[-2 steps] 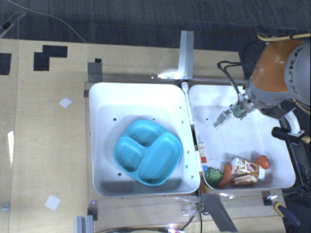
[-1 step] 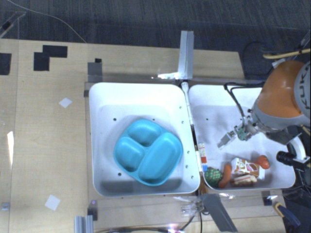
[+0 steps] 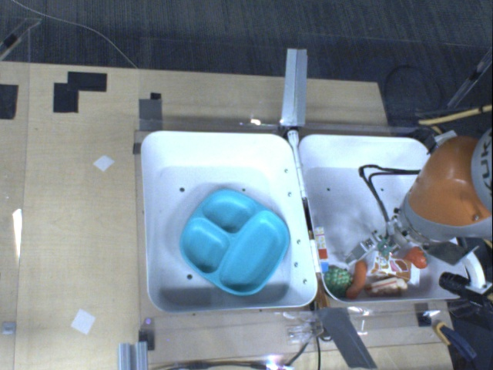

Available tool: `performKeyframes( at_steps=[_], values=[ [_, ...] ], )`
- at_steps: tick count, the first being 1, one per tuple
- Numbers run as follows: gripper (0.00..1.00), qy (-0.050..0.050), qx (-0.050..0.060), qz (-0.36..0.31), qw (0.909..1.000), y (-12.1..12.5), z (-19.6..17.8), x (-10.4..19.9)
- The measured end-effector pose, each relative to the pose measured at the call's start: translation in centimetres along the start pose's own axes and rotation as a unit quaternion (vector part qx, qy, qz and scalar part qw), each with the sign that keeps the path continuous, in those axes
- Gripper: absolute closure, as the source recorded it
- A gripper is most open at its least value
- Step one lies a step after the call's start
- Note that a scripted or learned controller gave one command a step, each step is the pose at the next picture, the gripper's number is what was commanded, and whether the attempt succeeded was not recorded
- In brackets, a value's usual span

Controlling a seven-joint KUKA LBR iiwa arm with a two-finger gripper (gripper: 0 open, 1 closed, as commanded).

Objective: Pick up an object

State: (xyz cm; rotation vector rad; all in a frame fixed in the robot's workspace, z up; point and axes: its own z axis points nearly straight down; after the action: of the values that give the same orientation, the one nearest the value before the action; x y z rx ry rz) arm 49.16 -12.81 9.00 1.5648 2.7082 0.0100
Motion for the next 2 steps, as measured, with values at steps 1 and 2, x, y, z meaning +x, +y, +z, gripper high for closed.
performKeyframes(
  at_steps=[1, 2],
  values=[
    [1.0, -0.004, -0.004, 0.001, 1.0, 0.31, -1.27, -0.23],
    [0.0, -0.004, -0.004, 0.001, 1.0, 0.3, -1.27, -0.23]
  ],
)
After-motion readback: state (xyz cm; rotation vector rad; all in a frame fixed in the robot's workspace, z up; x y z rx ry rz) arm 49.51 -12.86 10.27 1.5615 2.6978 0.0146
